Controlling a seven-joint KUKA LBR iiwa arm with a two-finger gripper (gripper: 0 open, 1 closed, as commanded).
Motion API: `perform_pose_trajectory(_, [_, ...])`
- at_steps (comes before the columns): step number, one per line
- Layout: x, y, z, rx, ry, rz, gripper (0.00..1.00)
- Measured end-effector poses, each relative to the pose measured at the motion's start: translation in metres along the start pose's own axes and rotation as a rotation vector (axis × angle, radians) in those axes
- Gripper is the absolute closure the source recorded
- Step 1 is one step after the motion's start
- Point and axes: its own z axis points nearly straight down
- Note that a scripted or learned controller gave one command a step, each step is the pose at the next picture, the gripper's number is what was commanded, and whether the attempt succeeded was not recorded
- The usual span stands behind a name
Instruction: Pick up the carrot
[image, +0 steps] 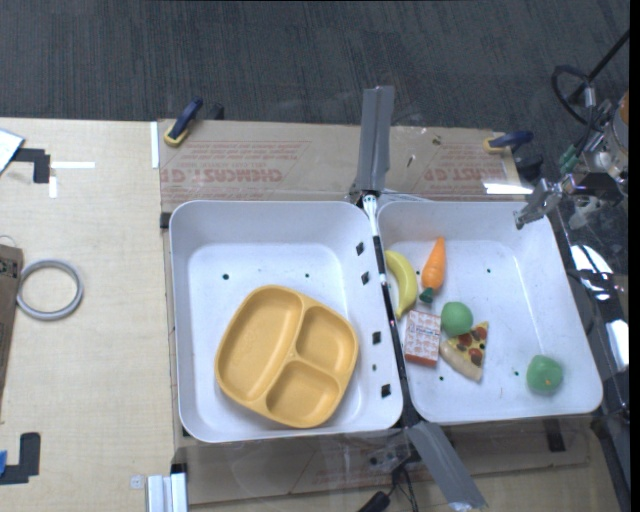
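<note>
Because the carrot lies just beside the banana, fingers could snag both; gripper state: cannot tell.

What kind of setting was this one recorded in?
Probably a robotics lab bench: two white bins clamped on cardboard, toy food such as a carrot and banana, and a tape roll alongside.

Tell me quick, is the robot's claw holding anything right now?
Gripper: cannot be told; it sits at the right bin's far corner, apart from the carrot.
</note>
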Motion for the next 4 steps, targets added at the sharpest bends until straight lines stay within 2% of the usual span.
perform_pose_trajectory(1, [0.031,0.004,0.176,-0.004,-0.001,-0.264,0.0])
perform_pose_trajectory(2, [0.079,0.021,0.177,-0.001,-0.007,-0.315,0.0])
perform_pose_trajectory(3, [0.083,0.049,0.177,-0.003,-0.005,-0.466,0.0])
perform_pose_trajectory(4, [0.082,0.049,0.166,-0.005,-0.007,-0.464,1.0])
